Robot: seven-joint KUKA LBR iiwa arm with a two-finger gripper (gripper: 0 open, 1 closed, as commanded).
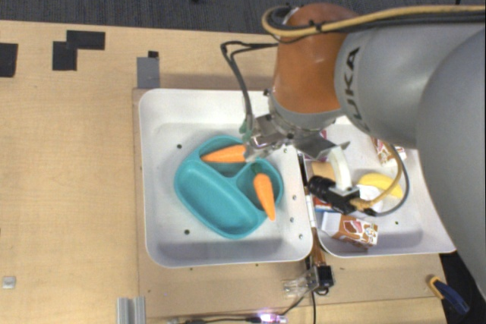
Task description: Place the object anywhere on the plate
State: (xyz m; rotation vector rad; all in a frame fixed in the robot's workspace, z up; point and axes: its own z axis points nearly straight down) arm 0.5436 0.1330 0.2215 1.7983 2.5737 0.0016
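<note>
Gripper [257,139] hangs over the teal plate [216,201] at its 1 o'clock rim in the left bin [159,163]; can't tell if it's open or closed, wrist blocks it. One carrot [225,155] lies on the plate at 12 o'clock with its tip right at the gripper, a second carrot [264,195] at 3 o'clock. Risk: if the upper carrot isn't released, lifting away could drag it off over the rim, or nudge the plate against the bin wall.
</note>
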